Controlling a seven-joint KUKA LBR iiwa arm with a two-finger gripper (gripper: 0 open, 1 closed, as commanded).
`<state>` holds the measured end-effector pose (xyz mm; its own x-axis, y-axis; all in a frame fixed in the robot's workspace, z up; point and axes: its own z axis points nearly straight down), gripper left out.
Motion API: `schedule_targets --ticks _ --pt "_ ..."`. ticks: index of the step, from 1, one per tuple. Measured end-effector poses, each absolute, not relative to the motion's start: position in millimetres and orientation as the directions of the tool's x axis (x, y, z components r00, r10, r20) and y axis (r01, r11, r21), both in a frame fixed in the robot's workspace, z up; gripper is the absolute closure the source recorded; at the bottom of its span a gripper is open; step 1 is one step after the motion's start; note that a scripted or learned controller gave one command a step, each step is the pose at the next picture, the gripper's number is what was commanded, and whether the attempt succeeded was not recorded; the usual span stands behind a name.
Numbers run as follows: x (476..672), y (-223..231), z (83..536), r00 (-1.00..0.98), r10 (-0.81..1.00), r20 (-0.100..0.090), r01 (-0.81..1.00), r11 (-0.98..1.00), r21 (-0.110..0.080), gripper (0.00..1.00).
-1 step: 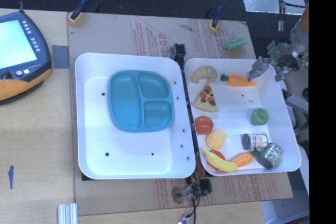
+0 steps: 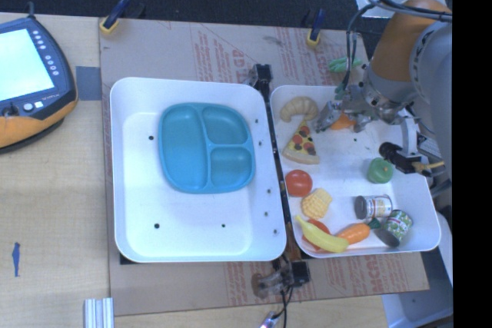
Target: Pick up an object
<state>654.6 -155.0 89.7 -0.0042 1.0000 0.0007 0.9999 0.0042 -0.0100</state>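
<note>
2 bins (image 2: 123,165) on the bench, and all the action is in the right one. The left holds just a blue divided plate (image 2: 206,147); the right is crowded with toy food: a croissant (image 2: 298,108) at the top left, a pizza slice (image 2: 303,144) below it, a tomato (image 2: 298,182), a corn piece (image 2: 316,203), a banana (image 2: 323,236) over something red, a carrot (image 2: 354,232), 2 small cans (image 2: 373,206) at the bottom right and a green apple (image 2: 379,170) on the right.

The gripper (image 2: 336,117) is down at the top of the right bin, just right of the croissant, and there's something small and orange (image 2: 344,121) right under it. That looks like the likely target. Can't tell if the jaws are apart or closed from this angle, the wrist hardware blocks it, so I wouldn't call it a grasp.

My take on doing this well: the orange piece sits close to the croissant and near the bin's back wall, so come straight down and centred on it, with the jaws lined up across its narrow side. Close fully before lifting, then lift straight up and slowly, so a weak pinch shows itself early. The risk I'd guess at is nudging the croissant or pinching only an edge.
</note>
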Motion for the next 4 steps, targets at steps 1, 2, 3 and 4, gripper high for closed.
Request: schedule_targets --ticks 1,2,3,4 --pt "654.5 -155 101 -0.006 1.0 0.004 1.0 0.006 -0.014 1.0" --pt "573.5 -161 192 -0.003 1.0 0.0 1.0 0.003 -0.003 1.0" --pt "573.0 -161 191 -0.003 1.0 0.001 1.0 0.003 -0.005 0.0" --pt "602.6 -212 91 -0.005 1.0 -0.001 1.0 0.005 -0.005 0.0"
